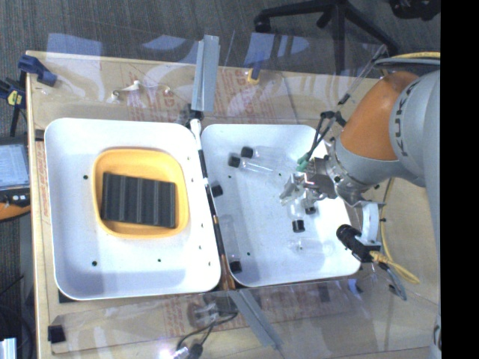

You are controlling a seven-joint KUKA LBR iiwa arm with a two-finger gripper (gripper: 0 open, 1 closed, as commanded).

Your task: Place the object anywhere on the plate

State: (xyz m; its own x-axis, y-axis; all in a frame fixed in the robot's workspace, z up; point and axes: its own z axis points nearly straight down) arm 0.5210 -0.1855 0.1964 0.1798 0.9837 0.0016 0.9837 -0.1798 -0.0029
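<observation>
Over in the right bin (254, 268), a clear tube with a black cap (253, 163) lies flat near the upper wall, capped end toward the divider. Smaller black-capped pieces (298, 225) sit lower down, near the gripper (299, 193). The yellow plate (138, 193) rests in the left bin (67, 260), carrying a dark ribbed insert (138, 200). From the right edge the grey arm (397, 137) slants down over the right bin, gripper low above the floor; whether its jaws are parted cannot be told. White floor lies open between tube and divider
</observation>
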